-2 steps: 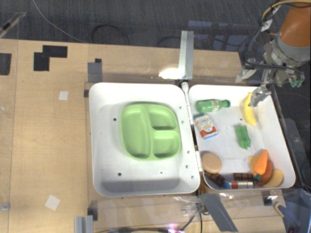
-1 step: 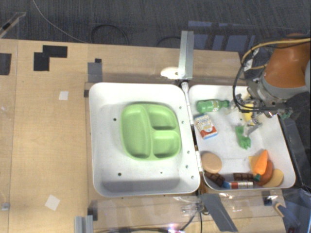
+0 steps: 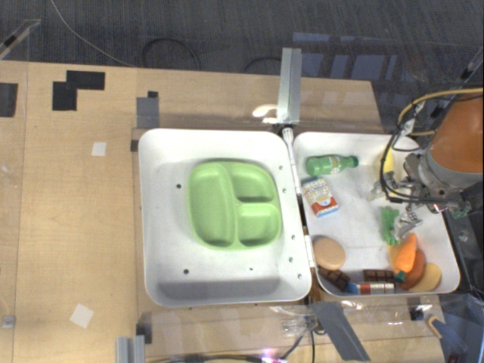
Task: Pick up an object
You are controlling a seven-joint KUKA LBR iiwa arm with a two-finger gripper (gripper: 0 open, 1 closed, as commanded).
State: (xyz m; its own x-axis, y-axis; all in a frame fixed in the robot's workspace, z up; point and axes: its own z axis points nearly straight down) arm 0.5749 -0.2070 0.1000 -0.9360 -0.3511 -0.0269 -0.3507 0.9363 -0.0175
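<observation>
The right bin [image 3: 355, 195] holds several small objects. A green bottle [image 3: 330, 163] lies on its side at the back, with a small white and blue carton [image 3: 321, 197] just in front of it. A tan round piece [image 3: 330, 252] sits near the front left. Along the front edge lie a dark brown bar [image 3: 378, 276] and a red and blue marker [image 3: 373, 286]. An orange carrot-like toy [image 3: 407, 255] and a tan lump [image 3: 430, 277] fill the front right corner. My gripper [image 3: 408, 219] hangs low at the bin's right side, just above a small green item [image 3: 389, 225] and the orange toy.
The left bin [image 3: 162, 225] holds a green divided plate [image 3: 233, 203]. A metal post [image 3: 289, 89] rises behind the wall between the bins. The arm's orange band [image 3: 460, 134] and its cables overhang the right bin's right edge.
</observation>
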